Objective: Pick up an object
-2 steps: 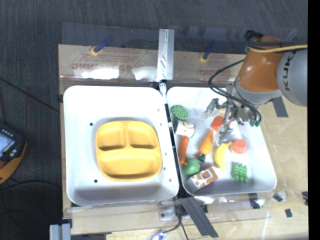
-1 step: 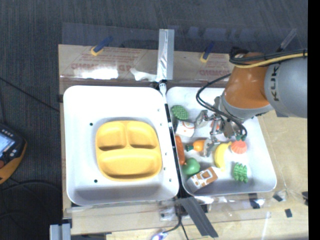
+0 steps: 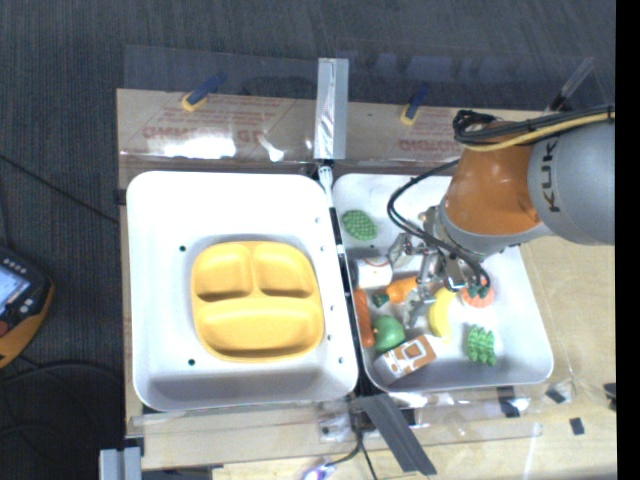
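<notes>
The gripper [image 3: 428,290] hangs right of center over crowded toys. I cannot tell its jaws' state. It should drop straight onto the yellow toy [image 3: 439,314].

We cannot tell how the tool [image 3: 428,290] stands; the arm [image 3: 560,183] hides part of the right bin [image 3: 520,363] and runs off the right edge.

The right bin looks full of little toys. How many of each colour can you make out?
Right bin, partly hidden by the hand:
Green: 3
Orange: 1
Yellow: 1
Red: 1
Orange-and-white box: 1
White: 1
Total: 8 visible
</notes>
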